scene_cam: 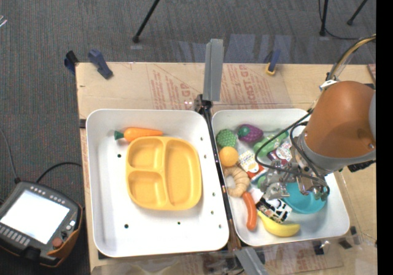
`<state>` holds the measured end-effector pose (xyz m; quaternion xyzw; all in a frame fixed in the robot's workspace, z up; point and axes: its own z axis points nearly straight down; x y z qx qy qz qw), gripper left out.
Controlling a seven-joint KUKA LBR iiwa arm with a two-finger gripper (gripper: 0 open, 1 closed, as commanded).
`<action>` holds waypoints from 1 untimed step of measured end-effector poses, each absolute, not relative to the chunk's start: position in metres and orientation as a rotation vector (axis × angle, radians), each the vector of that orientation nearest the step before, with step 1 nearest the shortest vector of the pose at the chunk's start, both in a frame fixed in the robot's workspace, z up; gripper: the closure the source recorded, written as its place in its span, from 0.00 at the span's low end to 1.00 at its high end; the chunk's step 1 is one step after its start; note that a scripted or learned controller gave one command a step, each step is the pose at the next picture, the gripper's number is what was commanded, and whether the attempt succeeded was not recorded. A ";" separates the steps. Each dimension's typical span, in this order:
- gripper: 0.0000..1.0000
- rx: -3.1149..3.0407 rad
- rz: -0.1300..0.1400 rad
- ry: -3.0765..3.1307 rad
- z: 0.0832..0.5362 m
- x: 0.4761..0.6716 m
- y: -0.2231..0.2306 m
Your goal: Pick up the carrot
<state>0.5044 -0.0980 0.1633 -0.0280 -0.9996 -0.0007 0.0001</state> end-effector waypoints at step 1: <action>1.00 -0.129 0.003 -3.151 0.338 0.504 -0.141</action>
